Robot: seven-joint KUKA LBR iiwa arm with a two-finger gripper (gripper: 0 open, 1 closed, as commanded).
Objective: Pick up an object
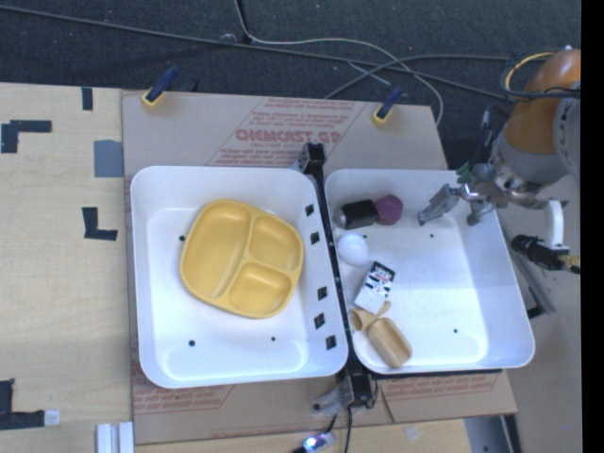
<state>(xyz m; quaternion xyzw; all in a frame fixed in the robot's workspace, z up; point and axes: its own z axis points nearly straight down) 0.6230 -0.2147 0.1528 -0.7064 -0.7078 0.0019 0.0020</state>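
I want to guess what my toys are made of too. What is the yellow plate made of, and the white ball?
The yellow plate looks like moulded plastic, smooth with a dull sheen: one even colour, rounded dividers forming three compartments. The white ball looks smooth and matte, perhaps plastic or foam; its small size leaves that open.

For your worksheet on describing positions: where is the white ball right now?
The white ball lies in the right bin, near its left wall, just below the black object and above the small carton.
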